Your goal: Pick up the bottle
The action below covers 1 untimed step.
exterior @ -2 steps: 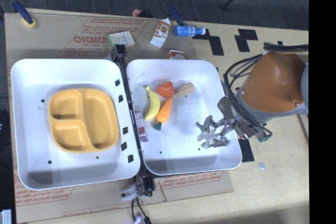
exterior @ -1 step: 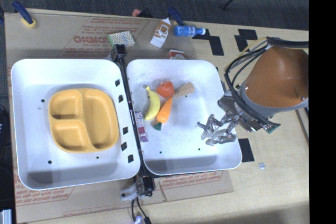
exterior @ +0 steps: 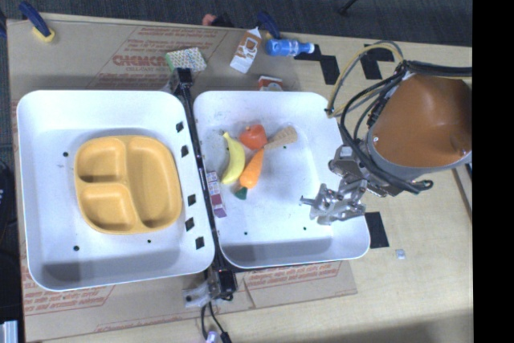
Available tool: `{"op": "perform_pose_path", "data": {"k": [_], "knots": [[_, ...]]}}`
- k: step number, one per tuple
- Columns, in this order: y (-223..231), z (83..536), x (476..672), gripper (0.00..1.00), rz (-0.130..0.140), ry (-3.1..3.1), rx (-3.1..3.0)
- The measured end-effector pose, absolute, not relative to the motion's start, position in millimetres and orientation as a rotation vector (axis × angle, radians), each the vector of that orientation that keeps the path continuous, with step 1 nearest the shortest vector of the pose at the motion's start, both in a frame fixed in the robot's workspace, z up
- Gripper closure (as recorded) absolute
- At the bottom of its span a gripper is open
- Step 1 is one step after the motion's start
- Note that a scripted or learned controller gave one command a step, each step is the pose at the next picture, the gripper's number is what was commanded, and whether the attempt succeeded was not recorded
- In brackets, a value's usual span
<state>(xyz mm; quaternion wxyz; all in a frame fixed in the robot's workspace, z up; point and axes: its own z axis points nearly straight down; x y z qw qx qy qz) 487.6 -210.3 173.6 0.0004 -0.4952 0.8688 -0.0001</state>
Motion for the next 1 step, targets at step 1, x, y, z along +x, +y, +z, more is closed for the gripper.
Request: {"op": "perform_pose_path", "data": {"k": [1], "knots": [[-186.3,184.2,476.9,1.0,0.002,2.4,-2.028]]}}
